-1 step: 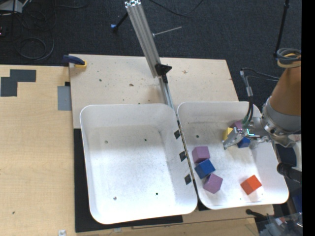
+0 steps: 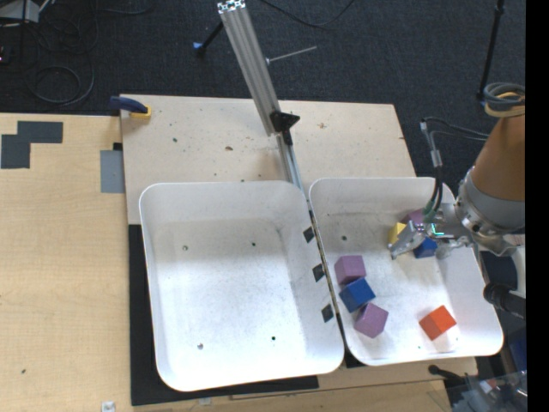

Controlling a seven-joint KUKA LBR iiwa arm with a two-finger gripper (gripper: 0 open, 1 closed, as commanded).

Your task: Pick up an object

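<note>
My gripper hangs low over the upper right part of the right bin, reaching in from the right. A small blue block sits right at its tip, and I cannot tell if it is held. A yellow block and a small purple piece lie just left of and above the tip. Further left in this bin lie a purple cube, a blue cube and a second purple cube. An orange cube rests near the front right corner.
The left bin stands beside the right one, with a divider wall between them. A slanted metal rail rises behind the bins. A blue and yellow clamp lies on the bench's far left corner.
</note>
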